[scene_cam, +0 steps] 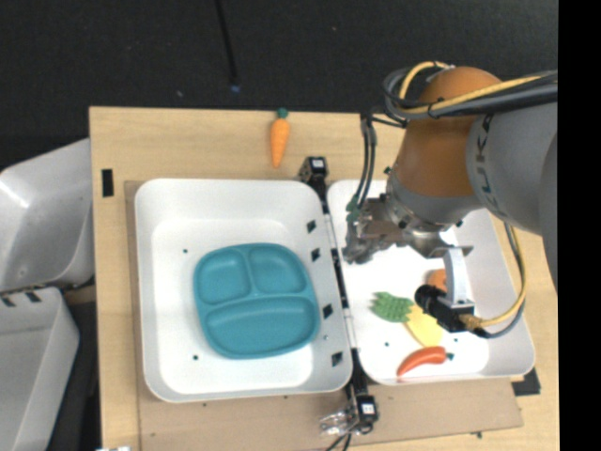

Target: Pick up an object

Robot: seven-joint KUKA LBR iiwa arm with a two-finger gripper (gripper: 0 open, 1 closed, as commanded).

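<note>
Arm: the grey KUKA arm (pixel 470 172) with its orange band leans in over the right bin (pixel 498 350), its bulk hanging above the bin's upper left corner
Jaws: the gripper (pixel 362 242) sits low near the divider between the bins; whether the jaws are spread or pressed together cannot be told from here, and nothing is seen between them
Candidates to pick: a green toy (pixel 392 305), a yellow piece (pixel 424 327), a red pepper (pixel 422 359) and a small orange item (pixel 436 277) lie close together in the right bin's lower half, just beside the gripper's black fittings
Left bin: the left bin (pixel 160 252) carries a teal divided plate (pixel 254 299)
Stray: an orange carrot (pixel 279 137) rests on the worktop (pixel 197 144) above the bins, well out of the action
Risk: the toys are bunched, so a descent may nudge neighbours apart or close on an edge and slip; the gripper stands near the bin wall, where a clipped rim looks possible
Writing: no brand, label or lettering is legible anywhere
</note>
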